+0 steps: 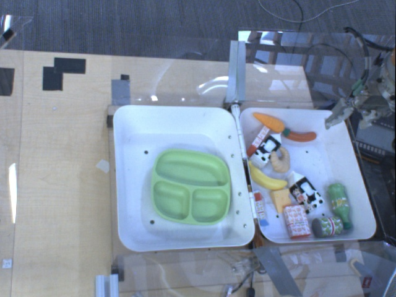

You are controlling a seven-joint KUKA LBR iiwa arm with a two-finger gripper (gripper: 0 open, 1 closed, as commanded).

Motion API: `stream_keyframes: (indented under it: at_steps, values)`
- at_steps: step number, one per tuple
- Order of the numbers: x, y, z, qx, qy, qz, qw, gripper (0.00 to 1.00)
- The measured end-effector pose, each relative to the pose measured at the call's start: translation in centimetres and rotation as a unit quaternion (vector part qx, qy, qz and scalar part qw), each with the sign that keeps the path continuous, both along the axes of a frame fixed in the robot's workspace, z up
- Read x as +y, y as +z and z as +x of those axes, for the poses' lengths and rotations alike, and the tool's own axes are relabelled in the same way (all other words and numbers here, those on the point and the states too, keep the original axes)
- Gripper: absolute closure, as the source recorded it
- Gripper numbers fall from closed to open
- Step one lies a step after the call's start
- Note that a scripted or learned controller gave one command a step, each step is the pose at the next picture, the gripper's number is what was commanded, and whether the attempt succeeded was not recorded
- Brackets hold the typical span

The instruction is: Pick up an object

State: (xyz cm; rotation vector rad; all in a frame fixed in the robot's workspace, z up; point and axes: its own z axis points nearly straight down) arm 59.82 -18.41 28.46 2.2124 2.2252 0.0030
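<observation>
The right bin holds small toys: a carrot and a red chilli at the far end; a banana lies mid-bin beside a ring-shaped biscuit. A green bottle lies near the right wall; a red carton sits at the near edge.

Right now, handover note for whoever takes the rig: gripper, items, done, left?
Gripper: at the right bin's far right corner, above the rim, nothing seen between its fingers; open or shut unclear.
Items: all in the right bin: carrot, banana, green bottle, doughnut, small cartons and a can.
Left bin: green divided plate, nothing on it.
Done: nothing picked.
Left: the whole pick; descend on one item, grasp, lift.
</observation>
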Motion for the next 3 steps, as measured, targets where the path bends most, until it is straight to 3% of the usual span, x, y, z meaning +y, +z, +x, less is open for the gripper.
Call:
stream_keyframes:
  at_steps: [1, 2, 3]
  values:
    - [4.7, -15.6, 5.7, -0.004, 0.16, -0.0016, 0.9871, 0.0]
    - [3.7, -17.0, 7.6, -0.012, 0.151, -0.0028, 0.9885, 0.0]
    - [0.2, -17.7, 8.1, -0.004, 0.173, 0.0096, 0.9848, 0.0]
